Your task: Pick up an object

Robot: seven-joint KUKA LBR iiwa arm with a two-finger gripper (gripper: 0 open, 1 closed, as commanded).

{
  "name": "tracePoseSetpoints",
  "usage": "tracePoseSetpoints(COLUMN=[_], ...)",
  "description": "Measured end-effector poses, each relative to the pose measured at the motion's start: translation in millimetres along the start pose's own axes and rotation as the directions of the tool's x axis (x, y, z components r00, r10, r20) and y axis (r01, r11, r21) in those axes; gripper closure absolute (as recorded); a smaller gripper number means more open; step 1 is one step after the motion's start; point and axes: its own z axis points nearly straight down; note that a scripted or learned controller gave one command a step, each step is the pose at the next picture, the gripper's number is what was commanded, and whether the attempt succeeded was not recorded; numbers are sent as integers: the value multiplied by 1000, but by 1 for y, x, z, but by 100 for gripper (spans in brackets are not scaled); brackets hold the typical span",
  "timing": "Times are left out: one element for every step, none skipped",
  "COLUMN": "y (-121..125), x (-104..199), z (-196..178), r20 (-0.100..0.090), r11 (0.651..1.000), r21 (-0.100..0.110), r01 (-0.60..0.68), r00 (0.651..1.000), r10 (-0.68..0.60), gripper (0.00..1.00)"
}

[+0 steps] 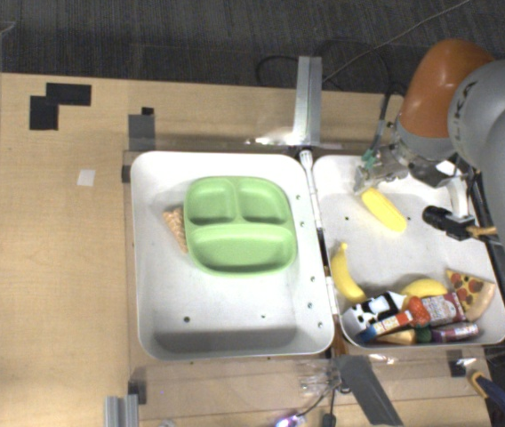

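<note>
Right bin (412,274) had all the loose stuff. A stubby yellow piece (384,210), looked like toy corn, lay on its side near the back, tilted diagonally, well apart from the rest. A banana (345,276) curved along the left wall. Down in the front corner was a jumble: a small black-and-white thing (374,310), a red packet (430,310), a second yellow fruit (424,288), a pizza slice (468,290) against the right wall and a dark marker-like stick (452,332), all touching or overlapping.
</note>
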Motion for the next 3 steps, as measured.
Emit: tracePoseSetpoints(y=[2, 2, -62], x=[10, 10, -21], z=[-93, -92, 12], r20=[-3, -3, 0], r11=[999, 999, 1000], r21=[9, 10, 5], r01=[-32, -31, -23], r00=[999, 1000, 1000], r10=[32, 31, 23], gripper=[100, 0, 0])
